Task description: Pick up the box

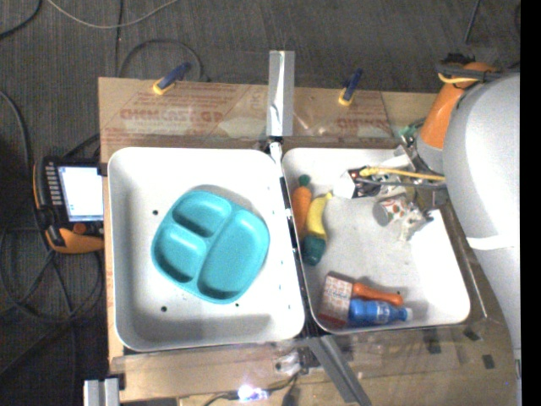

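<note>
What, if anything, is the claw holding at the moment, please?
It cannot be told: the claw hangs over the right bin, its tips blurred, far from the box.

Dark grey carpet floor (pixel 169 24) strewn with black cables (pixel 76 15) at twelve o'clock, brown cardboard sheet (pixel 194 112) on bench, handheld pendant (pixel 72 201) at nine o'clock, clamps (pixel 172 77) near top edge.

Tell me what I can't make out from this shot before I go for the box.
- pincer: small, blurred among wrist hardware in the camera view; open or shut unreadable.
- box: its right end is covered by the orange toy and blue bottle; label too small to read.
- arm: cut off by the right edge.
</note>
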Tool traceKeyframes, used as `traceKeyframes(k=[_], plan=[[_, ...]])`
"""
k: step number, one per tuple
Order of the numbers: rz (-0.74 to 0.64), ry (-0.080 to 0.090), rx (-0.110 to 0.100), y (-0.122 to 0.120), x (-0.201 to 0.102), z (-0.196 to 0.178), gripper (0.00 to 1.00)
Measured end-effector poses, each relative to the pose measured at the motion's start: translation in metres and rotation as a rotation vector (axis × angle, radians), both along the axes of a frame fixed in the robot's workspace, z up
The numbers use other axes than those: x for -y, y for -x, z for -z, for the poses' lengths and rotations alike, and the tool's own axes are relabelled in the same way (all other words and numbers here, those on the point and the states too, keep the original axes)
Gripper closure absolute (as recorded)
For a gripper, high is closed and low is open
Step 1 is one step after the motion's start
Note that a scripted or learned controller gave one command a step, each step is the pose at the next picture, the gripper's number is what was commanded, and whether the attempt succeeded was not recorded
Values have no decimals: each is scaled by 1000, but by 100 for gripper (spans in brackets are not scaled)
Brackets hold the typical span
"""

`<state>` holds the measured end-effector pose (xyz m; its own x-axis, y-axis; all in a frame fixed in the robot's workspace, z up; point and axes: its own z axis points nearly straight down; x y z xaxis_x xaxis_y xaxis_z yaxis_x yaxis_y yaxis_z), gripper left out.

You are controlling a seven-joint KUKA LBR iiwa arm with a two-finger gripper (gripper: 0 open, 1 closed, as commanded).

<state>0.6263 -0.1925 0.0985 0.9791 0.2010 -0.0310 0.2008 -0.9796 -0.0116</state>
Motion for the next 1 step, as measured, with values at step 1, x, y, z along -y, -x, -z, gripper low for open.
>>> traceKeyframes(k=[1], plan=[[-19,-5,-8,-3,10,1,0]])
